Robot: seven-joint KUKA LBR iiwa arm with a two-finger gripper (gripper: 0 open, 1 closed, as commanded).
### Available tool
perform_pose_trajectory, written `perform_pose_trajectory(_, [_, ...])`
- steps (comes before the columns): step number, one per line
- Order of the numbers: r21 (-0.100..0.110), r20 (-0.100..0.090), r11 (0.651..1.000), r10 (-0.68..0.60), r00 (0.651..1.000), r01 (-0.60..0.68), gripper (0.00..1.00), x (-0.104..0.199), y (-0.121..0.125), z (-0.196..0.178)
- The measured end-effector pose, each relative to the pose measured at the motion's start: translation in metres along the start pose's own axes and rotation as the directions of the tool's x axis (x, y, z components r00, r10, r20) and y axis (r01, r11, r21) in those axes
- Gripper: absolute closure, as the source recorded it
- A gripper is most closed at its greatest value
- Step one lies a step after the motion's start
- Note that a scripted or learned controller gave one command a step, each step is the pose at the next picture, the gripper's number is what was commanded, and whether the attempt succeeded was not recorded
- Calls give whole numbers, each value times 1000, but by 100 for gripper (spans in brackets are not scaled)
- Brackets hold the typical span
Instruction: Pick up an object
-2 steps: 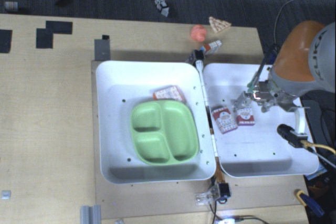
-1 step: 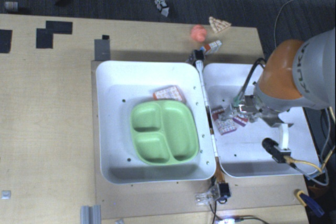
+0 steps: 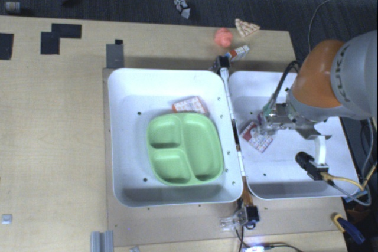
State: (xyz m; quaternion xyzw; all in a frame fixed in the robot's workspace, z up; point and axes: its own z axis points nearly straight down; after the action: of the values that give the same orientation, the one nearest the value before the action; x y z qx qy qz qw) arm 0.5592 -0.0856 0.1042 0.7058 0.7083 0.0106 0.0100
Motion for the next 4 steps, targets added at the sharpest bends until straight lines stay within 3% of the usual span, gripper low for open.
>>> perform_pose_trajectory(1, [26,2,1000,2,1000,-2,100,-100,39,16])
perform_pose_trajectory(2, [26,1,1000,1,1000,-1,0,-99,40,16])
perform_pose_trajectory(3, [25,-1,1000,-2,1000,2,0,-39,88,21])
perform_pose_trajectory(4, [21,1,1000,-5,1000,5,100,-40,89,10])
